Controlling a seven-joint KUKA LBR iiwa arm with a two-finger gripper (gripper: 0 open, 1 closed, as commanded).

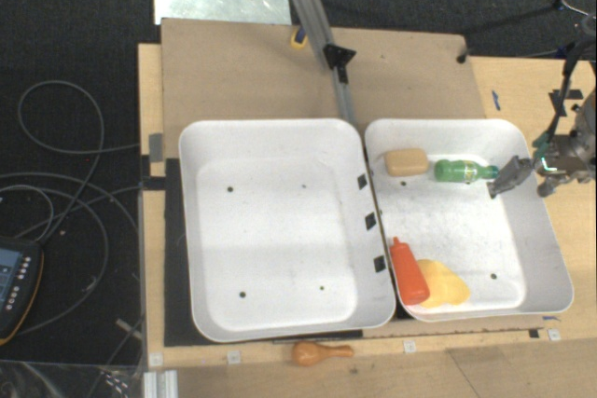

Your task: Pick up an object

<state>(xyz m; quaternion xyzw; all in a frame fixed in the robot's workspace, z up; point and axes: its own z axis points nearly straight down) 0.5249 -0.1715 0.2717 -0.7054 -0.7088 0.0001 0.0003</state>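
Down at the front lies a brown pear (322, 351), but the gripper (524, 175), open and holding nothing, should drop straight over the green bottle (464, 171) nearby.

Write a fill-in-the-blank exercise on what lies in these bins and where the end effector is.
1. The green bottle lies in the ____ bin.
2. The tan block lies to the ____ of the green bottle.
3. The red bottle touches a ____ object.
4. The end effector is nearest the ____ bottle.

Missing: right; left; yellow; green
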